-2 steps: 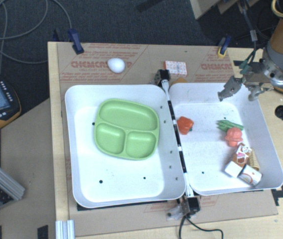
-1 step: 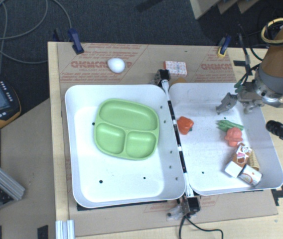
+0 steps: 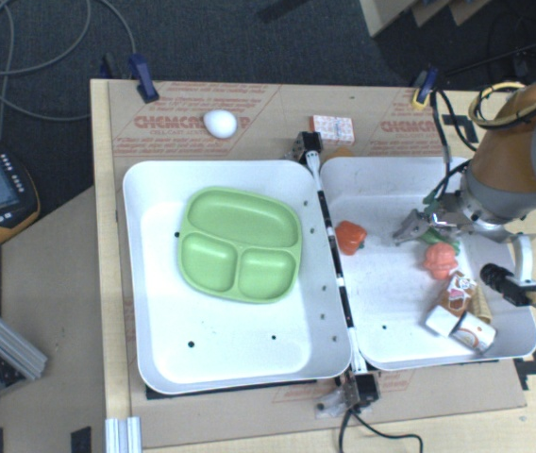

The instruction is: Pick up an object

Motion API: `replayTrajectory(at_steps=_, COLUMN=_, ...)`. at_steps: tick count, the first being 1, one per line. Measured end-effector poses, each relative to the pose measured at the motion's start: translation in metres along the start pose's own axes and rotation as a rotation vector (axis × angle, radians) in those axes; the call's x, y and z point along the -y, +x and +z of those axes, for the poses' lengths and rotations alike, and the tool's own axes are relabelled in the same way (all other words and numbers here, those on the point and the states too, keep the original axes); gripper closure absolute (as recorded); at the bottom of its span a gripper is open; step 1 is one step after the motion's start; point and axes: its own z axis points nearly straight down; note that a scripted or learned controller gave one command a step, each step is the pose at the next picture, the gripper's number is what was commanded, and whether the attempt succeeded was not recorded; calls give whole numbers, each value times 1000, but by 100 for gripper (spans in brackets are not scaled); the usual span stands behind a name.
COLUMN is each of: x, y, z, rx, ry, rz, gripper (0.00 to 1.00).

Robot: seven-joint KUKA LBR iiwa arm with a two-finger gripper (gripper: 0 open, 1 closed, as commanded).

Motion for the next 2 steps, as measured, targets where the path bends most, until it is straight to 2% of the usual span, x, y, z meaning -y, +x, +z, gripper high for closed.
replayTrajectory(at_steps=1, x=-29, y=-49, z=-35, rx=-4, ry=10, rz=1, gripper=0)
replayTrajectory(at_steps=2, x=16, y=7, z=1, rx=-3, ry=5, rz=-1, gripper=0)
